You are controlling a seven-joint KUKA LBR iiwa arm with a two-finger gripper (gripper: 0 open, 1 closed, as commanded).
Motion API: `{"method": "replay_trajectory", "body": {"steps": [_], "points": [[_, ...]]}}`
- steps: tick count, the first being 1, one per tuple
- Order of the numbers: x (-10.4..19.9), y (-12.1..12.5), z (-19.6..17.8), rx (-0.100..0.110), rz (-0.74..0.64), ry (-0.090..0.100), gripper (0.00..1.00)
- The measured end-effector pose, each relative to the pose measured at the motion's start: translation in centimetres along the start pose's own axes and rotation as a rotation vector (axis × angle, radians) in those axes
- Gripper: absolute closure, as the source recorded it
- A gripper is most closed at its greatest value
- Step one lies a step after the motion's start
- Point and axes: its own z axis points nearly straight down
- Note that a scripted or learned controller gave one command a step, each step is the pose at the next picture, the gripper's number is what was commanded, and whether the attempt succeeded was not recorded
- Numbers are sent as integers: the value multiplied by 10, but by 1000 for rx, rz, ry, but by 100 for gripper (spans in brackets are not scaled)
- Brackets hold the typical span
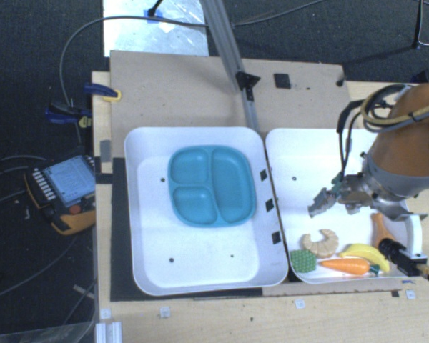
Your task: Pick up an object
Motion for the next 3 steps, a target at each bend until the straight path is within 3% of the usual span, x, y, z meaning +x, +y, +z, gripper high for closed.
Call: {"method": "replay_trajectory", "body": {"steps": [1,3], "points": [[0,3,-6,-12,-2,-1,0],[-7,0,79,-11,1,-1,0]]}}
